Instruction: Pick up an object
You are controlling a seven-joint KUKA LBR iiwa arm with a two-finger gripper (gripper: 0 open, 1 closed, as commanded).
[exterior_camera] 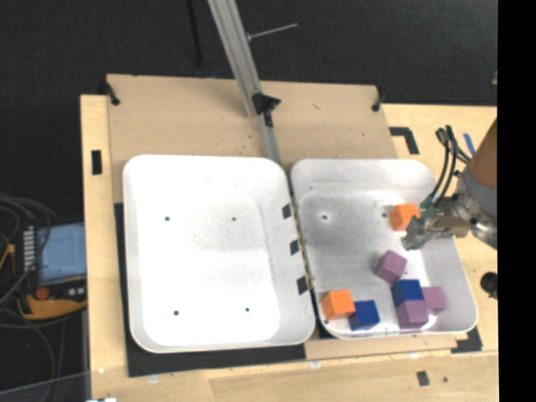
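Nearest the camera, along the front wall of the right bin (pixel 335 182), lies a row of small matte blocks. From the left: an orange cube (pixel 338 303), touching a blue cube (pixel 364 314); then a purple cube (pixel 412 312) with a second blue cube (pixel 407 291) just behind it and a paler purple block (pixel 434 299) just beside it on the right. All have flat faces and sharp edges, with no visible surface pattern.

Farther back, a purple cube (pixel 390 266) lies tilted, apart from the front row.

Beyond it, the gripper (pixel 416 234) reaches in over the right wall of the bin. Its grey metal tip hangs low, between the tilted purple cube and a second orange cube (pixel 403 216) just behind it. Whether the jaws are open or closed cannot be told; no block is visible between them.

The bin floor is smooth white plastic, scuffed grey at its centre. The left bin (pixel 209 249) is of the same shallow, round-cornered form. Both rest on a pale wooden bench (pixel 243 115).
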